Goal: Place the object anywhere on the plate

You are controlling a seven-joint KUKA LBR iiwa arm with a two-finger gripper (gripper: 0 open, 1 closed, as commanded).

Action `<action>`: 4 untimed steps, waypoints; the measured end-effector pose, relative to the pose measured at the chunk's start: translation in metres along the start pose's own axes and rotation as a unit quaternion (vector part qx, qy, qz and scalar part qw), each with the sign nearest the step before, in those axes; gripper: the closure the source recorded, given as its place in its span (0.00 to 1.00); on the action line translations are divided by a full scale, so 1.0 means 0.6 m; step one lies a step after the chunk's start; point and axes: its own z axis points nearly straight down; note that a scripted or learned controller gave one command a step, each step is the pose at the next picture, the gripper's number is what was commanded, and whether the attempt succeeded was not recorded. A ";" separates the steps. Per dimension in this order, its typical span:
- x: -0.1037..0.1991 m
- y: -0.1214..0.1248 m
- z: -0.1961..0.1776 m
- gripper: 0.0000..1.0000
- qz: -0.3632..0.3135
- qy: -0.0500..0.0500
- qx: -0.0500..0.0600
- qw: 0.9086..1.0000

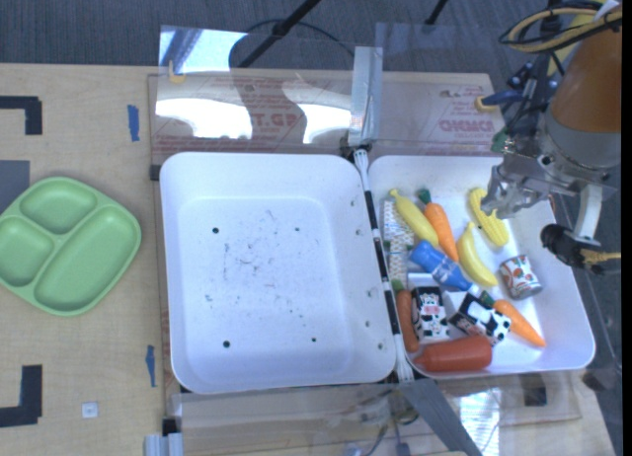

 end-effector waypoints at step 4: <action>-0.003 0.006 -0.066 1.00 0.000 -0.002 -0.005 1.000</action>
